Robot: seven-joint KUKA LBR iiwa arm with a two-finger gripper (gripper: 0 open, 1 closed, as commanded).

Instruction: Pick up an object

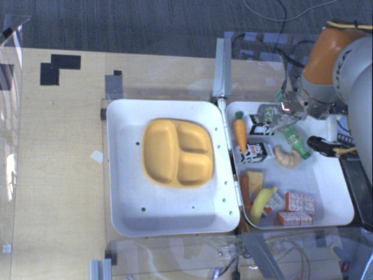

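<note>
My gripper (278, 116) hangs low over the far part of the right bin (341, 206), its metal end just above a green bottle (295, 143) and beside a black-and-white carton (260, 126). A croissant (286, 156) lies just in front of the bottle. An orange carrot (240, 134) lies along the bin's left wall, with a second black-and-white carton (255, 151) next to it. Nearer the front are a banana (261, 202), a tan slice (254, 182) and two red boxes (298, 202). I see nothing clearly held.
The left bin (125, 209) holds a yellow divided plate (176, 152) at its middle. A metal divider post (220, 69) stands between the bins at the back. The grey arm with its orange band (326, 54) enters from the upper right.
</note>
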